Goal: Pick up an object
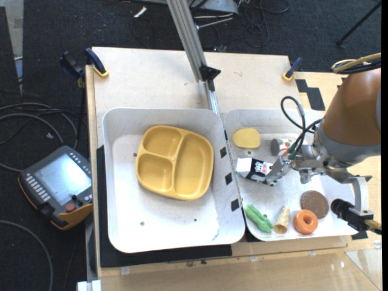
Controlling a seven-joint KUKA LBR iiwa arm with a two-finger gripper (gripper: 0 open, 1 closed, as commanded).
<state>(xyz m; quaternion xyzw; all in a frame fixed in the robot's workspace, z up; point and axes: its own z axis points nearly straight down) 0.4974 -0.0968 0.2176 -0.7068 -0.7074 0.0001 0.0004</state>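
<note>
— Where's the arm [354, 123] now?

— Reaching in from the right, over the right bin [267, 119]. The gripper [274, 176] hangs low near the middle of that bin, tipped toward the left.

— Has it got anything?

— Hard to say. Its tip is right against a small black-and-white box [253, 168], touching or just above it, but I can't make out the jaws from here, so I can't tell whether they are wide, narrow or closed on something.

— What else is in that bin?

— A flat yellow disc [246, 138] toward the far side, just beyond the box. Along the near edge, a green pod [259, 217], then a cone [282, 219] beside it, then an orange ring [305, 221]. A brown disc [314, 204] lies just behind the ring, partly under the arm.

— And the left bin [121, 126]?

— A yellow divided plate [175, 161] with three compartments, sitting about in the middle, well apart from the gripper.

— Anything off the bench?

— A pendant [56, 188] with a screen lies on the dark floor to the left, cables around it.
</note>
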